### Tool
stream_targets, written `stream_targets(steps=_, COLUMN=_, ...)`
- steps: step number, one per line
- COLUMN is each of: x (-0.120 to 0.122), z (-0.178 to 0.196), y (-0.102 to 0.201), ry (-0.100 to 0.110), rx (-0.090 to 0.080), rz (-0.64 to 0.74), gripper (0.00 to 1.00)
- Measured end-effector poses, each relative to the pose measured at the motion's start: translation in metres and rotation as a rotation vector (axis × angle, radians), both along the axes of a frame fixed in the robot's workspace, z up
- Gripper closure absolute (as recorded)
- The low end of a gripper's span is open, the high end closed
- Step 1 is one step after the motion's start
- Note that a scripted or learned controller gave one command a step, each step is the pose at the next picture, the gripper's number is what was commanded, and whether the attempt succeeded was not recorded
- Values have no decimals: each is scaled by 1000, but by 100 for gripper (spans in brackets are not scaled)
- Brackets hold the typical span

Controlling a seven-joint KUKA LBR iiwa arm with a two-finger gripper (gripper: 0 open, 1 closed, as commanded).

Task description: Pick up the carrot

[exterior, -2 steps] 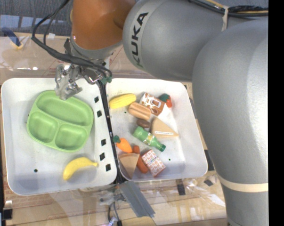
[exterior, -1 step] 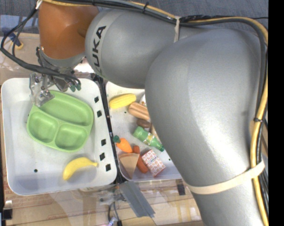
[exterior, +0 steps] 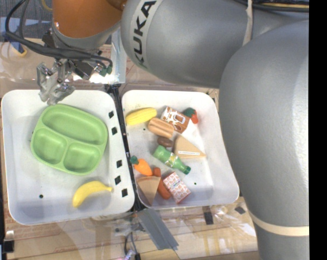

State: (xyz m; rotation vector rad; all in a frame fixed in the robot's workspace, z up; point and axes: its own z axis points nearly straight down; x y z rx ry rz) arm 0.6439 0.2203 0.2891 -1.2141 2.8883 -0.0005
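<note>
The carrot (exterior: 143, 168), small and orange with a green top, lies in the right bin (exterior: 220, 145) near its left wall, between a green bottle (exterior: 171, 160) and a tan wedge (exterior: 149, 188). My gripper (exterior: 55, 86) hangs over the far left corner of the left bin (exterior: 17, 161), just beyond the green divided plate (exterior: 70, 138). It is far from the carrot, and nothing shows in its grasp. The large grey arm covers the top and right of the view.
A yellow banana (exterior: 91, 192) lies in the left bin near its front. The right bin also holds a yellow corn cob (exterior: 140, 116), a hot dog (exterior: 162, 128), a brown carton (exterior: 175, 119), a cheese wedge (exterior: 188, 148) and a red-and-white packet (exterior: 177, 187), all crowded close together.
</note>
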Motion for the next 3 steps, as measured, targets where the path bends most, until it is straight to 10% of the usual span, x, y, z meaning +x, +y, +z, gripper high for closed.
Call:
stream_targets(steps=1, x=13, z=-53, y=-10, ry=10, rx=-3, rz=-254, gripper=100)
stream_targets(steps=3, x=-161, z=-102, y=-33, ry=10, rx=-2, rz=-384, gripper=100)
